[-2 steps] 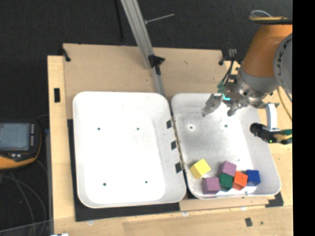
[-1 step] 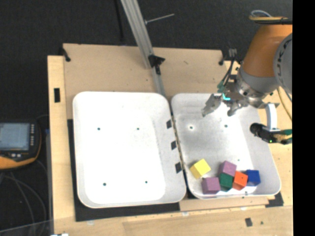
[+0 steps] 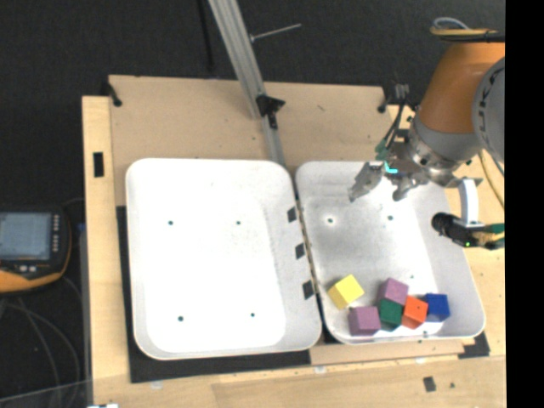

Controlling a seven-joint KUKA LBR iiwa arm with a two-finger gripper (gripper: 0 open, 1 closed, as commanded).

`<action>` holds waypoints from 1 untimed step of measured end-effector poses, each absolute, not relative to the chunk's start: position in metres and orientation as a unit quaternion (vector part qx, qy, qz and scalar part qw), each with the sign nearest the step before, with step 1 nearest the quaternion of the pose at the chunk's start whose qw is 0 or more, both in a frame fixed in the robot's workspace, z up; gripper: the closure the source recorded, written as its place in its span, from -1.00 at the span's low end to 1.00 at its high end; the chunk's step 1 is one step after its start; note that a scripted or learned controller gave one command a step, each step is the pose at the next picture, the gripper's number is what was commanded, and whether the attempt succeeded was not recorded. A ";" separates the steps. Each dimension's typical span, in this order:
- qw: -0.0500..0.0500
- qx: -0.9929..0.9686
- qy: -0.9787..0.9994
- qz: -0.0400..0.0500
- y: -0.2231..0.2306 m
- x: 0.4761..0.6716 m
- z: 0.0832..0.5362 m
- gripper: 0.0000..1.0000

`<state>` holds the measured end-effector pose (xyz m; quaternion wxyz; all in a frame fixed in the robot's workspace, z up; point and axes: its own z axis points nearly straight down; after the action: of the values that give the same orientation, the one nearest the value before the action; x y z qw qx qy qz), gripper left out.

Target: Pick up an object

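Note:
Several small blocks lie at the near end of the right bin (image 3: 442,253): a yellow block (image 3: 346,291), two purple blocks (image 3: 393,291) (image 3: 364,320), a green block (image 3: 390,313), an orange block (image 3: 415,311) and a blue block (image 3: 437,306). My gripper (image 3: 381,187) hangs over the far end of the same bin, well away from the blocks. Its two fingers are spread apart with nothing between them.
The left bin (image 3: 212,253) sits beside the right one, with black clips along the shared edge. A slanted metal rail (image 3: 242,53) crosses the bench at the back. A handheld pendant (image 3: 30,240) lies off the bench at the left.

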<state>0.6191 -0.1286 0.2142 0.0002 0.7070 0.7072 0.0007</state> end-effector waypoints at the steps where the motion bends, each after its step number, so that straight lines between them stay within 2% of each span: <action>1: 0.000 0.707 0.707 0.001 -0.129 0.619 0.214 -1.00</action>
<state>0.6191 -0.1286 0.2142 0.0002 0.7071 0.7072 0.0007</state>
